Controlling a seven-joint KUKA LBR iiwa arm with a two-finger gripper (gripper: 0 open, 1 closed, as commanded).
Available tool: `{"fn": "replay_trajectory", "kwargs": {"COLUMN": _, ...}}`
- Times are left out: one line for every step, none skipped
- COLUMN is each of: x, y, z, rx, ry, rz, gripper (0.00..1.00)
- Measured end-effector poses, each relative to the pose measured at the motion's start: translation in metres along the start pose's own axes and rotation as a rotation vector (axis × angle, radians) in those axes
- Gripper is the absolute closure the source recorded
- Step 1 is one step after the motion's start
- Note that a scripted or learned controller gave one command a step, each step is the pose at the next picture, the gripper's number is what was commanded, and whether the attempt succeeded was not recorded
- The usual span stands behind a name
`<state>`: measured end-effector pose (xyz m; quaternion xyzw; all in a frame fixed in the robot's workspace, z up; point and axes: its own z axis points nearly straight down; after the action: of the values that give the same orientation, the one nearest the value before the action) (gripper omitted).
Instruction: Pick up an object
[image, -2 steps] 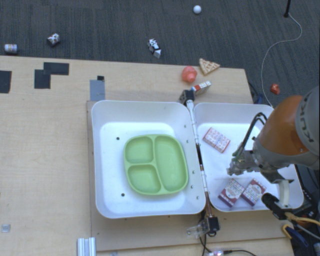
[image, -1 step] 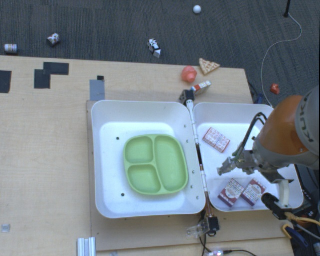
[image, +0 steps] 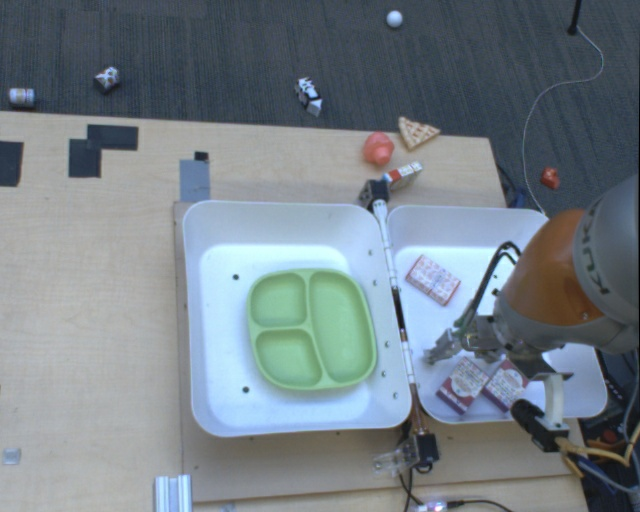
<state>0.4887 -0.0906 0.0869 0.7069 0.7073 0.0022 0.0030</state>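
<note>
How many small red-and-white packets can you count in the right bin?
3. One packet lies alone near the back of the right bin. Two more lie side by side at the front, beneath the arm, which may hide others.

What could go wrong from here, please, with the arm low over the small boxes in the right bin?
The two red packets lie touching, so the gripper might catch both or nudge one aside. They also sit close to the right bin front wall, which may block a clean approach. The pink box lies apart and looks safe.
</note>
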Motion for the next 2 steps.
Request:
{"fn": "replay_trajectory", "kwargs": {"x": 0.0004, "y": 0.0023, "z": -0.0114, "rx": -0.006, "ry": 0.0, "rz": -0.002, "gripper": 1.0}}
{"fn": "replay_trajectory", "kwargs": {"x": 0.0005, "y": 0.0022, "z": -0.0113, "rx": -0.006, "ry": 0.0, "rz": -0.001, "gripper": 0.0}}
